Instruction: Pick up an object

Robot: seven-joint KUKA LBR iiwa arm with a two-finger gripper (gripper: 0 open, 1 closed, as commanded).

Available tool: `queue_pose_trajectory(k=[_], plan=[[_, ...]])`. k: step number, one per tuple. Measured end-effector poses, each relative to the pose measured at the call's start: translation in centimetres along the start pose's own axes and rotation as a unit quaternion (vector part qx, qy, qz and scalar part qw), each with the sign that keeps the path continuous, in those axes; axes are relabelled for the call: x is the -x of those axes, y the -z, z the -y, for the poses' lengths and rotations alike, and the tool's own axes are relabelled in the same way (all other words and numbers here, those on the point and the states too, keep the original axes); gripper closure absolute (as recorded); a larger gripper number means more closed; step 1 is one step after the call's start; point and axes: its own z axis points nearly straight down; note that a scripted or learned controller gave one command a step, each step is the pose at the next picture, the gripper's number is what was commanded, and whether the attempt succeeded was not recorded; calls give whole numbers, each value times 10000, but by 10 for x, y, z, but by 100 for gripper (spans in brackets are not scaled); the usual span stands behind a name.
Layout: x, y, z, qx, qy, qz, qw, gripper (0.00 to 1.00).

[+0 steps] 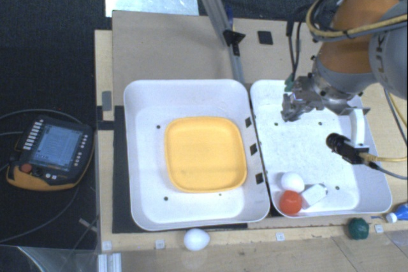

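Note:
A yellow square plate lies in the middle of the left bin. In the near corner of the right bin sit a white ball, a red ball and a small white block, all close together. My gripper hangs over the far left part of the right bin, well away from those three objects. Nothing shows between its fingers.
A white egg-shaped object lies on the bench in front of the left bin. A dark green ball sits outside the right bin's near right corner. A teach pendant rests at far left. A slanted metal pole crosses behind the bins.

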Motion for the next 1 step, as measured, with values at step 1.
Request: queue_pose_trajectory(k=[1], plan=[[-48,4,21,2,-5,0,10000,100]])
